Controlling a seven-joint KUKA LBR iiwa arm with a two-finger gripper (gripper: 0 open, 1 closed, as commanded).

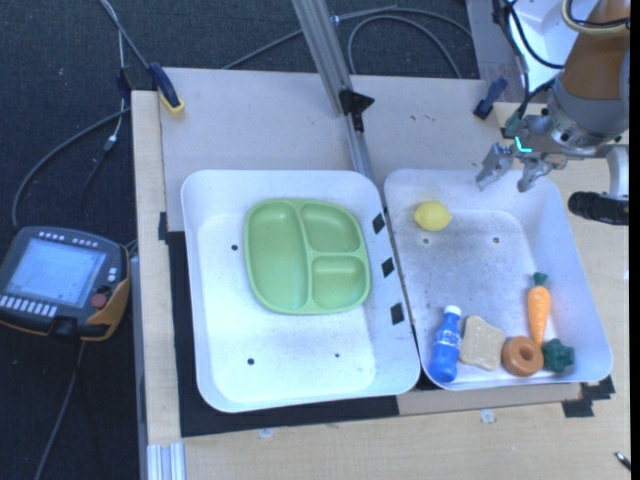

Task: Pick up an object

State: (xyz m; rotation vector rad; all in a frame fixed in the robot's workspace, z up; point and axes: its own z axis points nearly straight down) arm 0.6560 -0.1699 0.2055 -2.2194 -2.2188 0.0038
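My gripper [513,171] hovers over the far edge of the right bin [470,253], its two fingers spread apart and open with nothing between them. A yellow lemon [432,216] lies in that bin, to the left of and below the gripper. Along the bin's near side lie a blue bottle [447,345], a tan bread slice [483,344], a brown donut [521,356], an orange carrot [539,309] and a small green piece [557,354].
The left bin [215,358] holds a green divided plate [306,255]. A metal pole [325,38] rises from the bench between the bins. A teach pendant [62,283] lies off the bench to the left. Cables trail across the floor behind.
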